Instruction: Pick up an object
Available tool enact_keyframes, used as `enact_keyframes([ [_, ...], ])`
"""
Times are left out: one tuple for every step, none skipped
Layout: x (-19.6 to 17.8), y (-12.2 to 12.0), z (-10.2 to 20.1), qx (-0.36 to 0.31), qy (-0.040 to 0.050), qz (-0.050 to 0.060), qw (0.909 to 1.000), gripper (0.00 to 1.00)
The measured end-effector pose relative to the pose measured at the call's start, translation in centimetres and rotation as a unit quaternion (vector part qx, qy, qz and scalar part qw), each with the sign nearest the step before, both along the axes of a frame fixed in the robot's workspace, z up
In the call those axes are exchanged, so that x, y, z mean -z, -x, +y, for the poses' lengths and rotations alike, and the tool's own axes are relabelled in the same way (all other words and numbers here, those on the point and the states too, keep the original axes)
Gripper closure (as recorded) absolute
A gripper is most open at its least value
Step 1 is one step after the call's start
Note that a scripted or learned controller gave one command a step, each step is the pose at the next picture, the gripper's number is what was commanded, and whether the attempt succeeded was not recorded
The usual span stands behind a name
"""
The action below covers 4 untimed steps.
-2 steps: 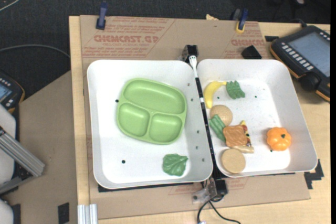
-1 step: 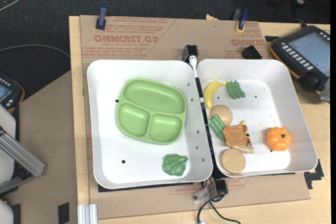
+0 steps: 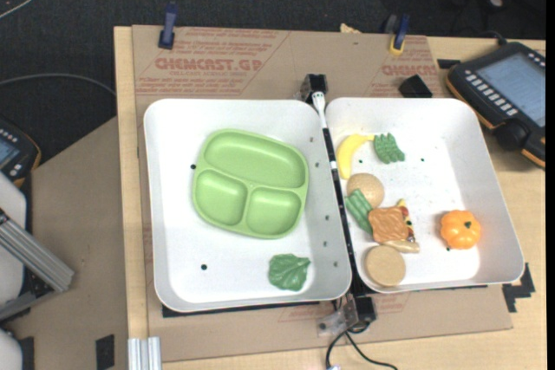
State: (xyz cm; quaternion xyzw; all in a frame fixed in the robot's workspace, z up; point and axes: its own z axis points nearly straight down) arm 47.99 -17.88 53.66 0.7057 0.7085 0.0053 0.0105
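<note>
Look at the orange pumpkin toy (image 3: 460, 229) in the lower right of the frame. It sits alone in the right bin (image 3: 451, 121), well apart from the other toys, so I think it is the easiest one to pick. The banana (image 3: 350, 153), the green pieces, the round bun (image 3: 365, 188) and the brown toy (image 3: 392, 225) crowd together near the middle wall. The left bin (image 3: 165, 186) holds a green tray (image 3: 250, 183) and a green leaf (image 3: 289, 271). You cannot tell how the claw stands. It must reach in from the right, and the pumpkin lies nearest that side.
</note>
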Motion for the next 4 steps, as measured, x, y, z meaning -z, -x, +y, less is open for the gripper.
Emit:
enact_keyframes([
  [8.6,0.1,-1.5,0.003,-0.0045,0.015,0.9999,1.0],
  [15.5,0.1,-0.8,0.002,-0.0047,0.014,0.9999,1.0],
  [20.4,0.2,-4.7,0.004,-0.0042,0.014,0.9999,1.0],
  [2.8,0.0,-0.7,-0.001,0.0001,0.0,1.0,1.0],
])
